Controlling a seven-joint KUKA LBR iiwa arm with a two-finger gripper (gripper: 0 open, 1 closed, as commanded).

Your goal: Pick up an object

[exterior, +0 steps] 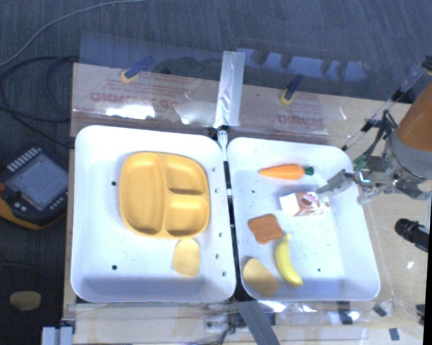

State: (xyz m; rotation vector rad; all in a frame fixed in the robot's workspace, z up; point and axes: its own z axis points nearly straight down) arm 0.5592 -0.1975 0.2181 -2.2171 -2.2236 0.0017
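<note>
Just left of the gripper (pixel 332 185) lies the packet (pixel 304 204).

I see the divided tray (pixel 163 194) in the left bin (pixel 87 218); carrot (pixel 281 171), packet (pixel 304 204) and banana (pixel 288 263) in the right bin (pixel 358 252).

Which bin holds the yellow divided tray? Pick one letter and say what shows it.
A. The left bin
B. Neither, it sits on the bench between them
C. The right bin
A: the yellow divided tray lies inside the left bin, with a pale yellow piece just below it, while the right bin holds the carrot and banana.
</note>
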